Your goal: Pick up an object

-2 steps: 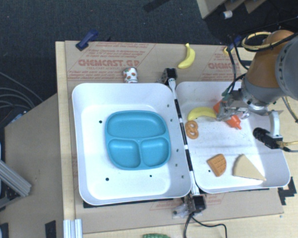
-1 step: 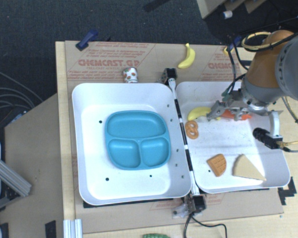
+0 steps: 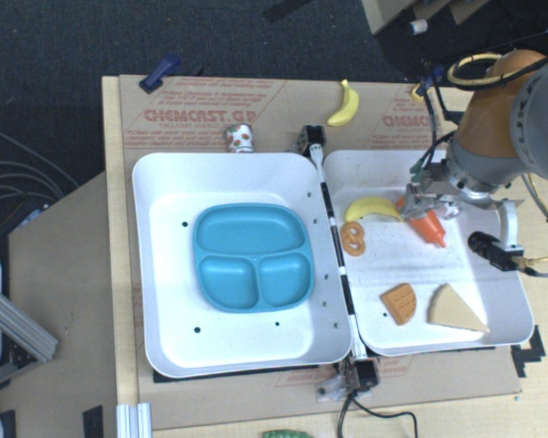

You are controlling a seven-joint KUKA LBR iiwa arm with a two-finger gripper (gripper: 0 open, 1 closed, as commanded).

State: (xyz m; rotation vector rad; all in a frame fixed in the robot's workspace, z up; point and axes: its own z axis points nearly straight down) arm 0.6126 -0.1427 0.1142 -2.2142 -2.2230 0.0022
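Orange carrot (image 3: 432, 229) lies near the right bin's (image 3: 507, 313) far edge, beside a banana (image 3: 373, 209), just under the gripper (image 3: 426, 201); jaw state unclear. Red lettering on the brown board (image 3: 201, 108) reads "CHEMCAST GP".

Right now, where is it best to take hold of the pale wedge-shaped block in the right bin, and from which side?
Probably from above, across the narrow upper part of the pale wedge-shaped block. It lies flat near the right white bin's front corner, apart from the small brown waffle-like piece, so its two long slanted edges stand free for fingers.
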